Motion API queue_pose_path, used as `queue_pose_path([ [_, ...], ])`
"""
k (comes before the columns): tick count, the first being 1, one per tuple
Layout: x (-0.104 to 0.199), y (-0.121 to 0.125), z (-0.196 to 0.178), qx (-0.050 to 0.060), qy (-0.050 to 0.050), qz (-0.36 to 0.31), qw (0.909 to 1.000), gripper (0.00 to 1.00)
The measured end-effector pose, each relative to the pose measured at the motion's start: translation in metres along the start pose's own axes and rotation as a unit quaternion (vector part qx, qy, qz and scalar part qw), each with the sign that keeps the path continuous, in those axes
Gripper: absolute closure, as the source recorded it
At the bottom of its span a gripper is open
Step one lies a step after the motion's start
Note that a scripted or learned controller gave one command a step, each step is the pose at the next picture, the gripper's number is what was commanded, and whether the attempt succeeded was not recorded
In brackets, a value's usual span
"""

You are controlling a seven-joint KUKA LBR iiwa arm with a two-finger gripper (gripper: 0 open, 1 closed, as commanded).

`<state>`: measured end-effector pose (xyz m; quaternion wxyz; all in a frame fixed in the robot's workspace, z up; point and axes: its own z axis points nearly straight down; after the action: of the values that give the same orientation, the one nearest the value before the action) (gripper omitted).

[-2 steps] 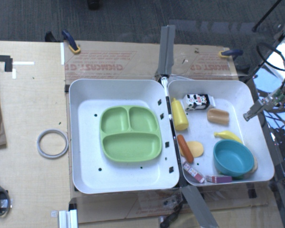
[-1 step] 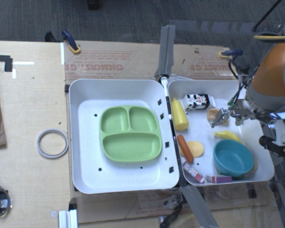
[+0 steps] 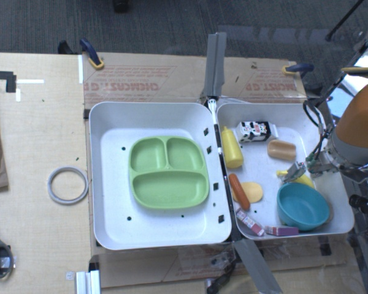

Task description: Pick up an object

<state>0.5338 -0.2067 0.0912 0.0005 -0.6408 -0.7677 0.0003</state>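
The right bin (image 3: 331, 112) holds a yellow bottle (image 3: 232, 147), a black-and-white box (image 3: 255, 130), a tan bun (image 3: 281, 149), a red sausage (image 3: 238, 190), a yellow disc (image 3: 253, 192), a blue bowl (image 3: 303, 206) and a purple packet (image 3: 282, 230). My gripper (image 3: 296, 171) reaches in from the right. It is low over a small yellow piece (image 3: 303, 179) at the bowl's far rim, just right of the bun. Whether it has hold of that piece is hidden.
The left bin (image 3: 104, 164) carries a green divided plate (image 3: 168, 172). A grey ring (image 3: 68, 184) lies on the bench to the left. Cables (image 3: 319, 118) hang by the arm's orange band (image 3: 359, 121). A metal divider (image 3: 215, 66) stands between the bins.
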Motion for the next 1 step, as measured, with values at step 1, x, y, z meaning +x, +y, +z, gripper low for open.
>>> queue_pose_path([
  [1,-0.0010,-0.0001,-0.0091,0.000,0.000,0.002,1.0000,1.00],
])
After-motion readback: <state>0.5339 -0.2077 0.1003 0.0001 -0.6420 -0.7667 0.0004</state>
